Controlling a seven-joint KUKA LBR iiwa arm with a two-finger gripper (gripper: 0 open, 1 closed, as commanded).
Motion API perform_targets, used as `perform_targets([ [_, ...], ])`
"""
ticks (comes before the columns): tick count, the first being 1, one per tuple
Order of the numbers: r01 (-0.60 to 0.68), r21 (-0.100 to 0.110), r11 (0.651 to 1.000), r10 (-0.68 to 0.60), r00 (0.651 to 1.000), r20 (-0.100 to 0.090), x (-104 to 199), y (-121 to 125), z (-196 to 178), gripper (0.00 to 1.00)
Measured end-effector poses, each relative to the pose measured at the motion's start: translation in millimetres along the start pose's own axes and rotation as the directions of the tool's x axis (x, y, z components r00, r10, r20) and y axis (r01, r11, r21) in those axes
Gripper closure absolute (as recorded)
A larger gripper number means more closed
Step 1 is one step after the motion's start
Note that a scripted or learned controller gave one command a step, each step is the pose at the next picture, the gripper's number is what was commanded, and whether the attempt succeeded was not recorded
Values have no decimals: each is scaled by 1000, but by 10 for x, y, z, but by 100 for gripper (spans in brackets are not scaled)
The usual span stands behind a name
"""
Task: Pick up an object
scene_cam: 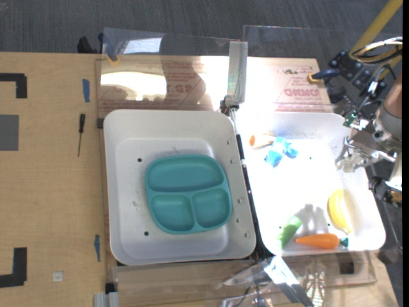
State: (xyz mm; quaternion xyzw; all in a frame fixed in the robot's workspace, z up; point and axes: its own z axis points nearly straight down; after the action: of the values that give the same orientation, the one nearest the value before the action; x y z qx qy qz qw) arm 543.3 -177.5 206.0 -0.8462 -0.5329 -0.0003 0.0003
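The gripper (350,160) hangs over the right edge of the right-hand bin (319,139); its metal fingers look close together with nothing between them, though how far they part I cannot tell. Measured from that bin: a yellow banana (338,210) lies by its right wall, just below the gripper; an orange carrot (317,240) and a green piece (290,229) sit at its near edge; a blue toy (280,151) rests towards its far side; a teal divided plate (188,192) lies in the left bin (121,171) beside it.
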Motion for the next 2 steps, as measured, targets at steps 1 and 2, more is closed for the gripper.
perform_targets([
  [1,0,1,1000,0,1000,0,-1,-2,6,0],
  [2,51,8,999,-51,999,2,-115,-679,659,0],
])
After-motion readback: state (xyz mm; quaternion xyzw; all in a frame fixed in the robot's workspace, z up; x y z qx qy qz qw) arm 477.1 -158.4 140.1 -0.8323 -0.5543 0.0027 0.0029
